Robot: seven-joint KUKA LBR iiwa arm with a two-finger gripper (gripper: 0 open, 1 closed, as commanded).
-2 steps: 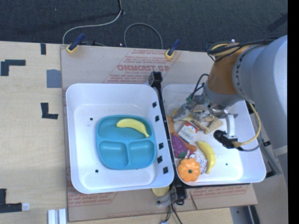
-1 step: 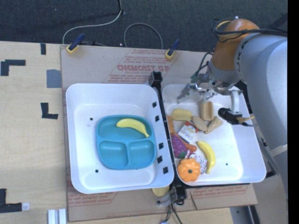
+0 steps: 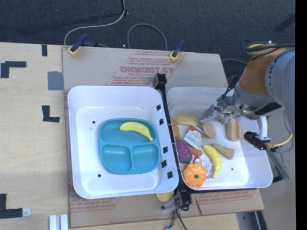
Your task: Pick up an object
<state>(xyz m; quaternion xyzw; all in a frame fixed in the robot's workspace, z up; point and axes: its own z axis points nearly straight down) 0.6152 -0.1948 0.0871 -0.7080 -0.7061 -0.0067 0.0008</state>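
left bin: tray, banana on it | right bin: pumpkin nearest front

- A dark grey carpet covers the floor along the top of the view.
- A thin pale cable snakes across that carpet, and a second loop of cable lies beside it.
- A light wooden tabletop fills the left side, marked with black tape pieces and a grey square patch.
- A sheet of brown cardboard with red printed lettering lies on the bench.
- Two clamps hold the cardboard's far edge: a yellow and blue clamp on the left, a blue clamp on the right.
- The light is even and bright, with soft shadows.
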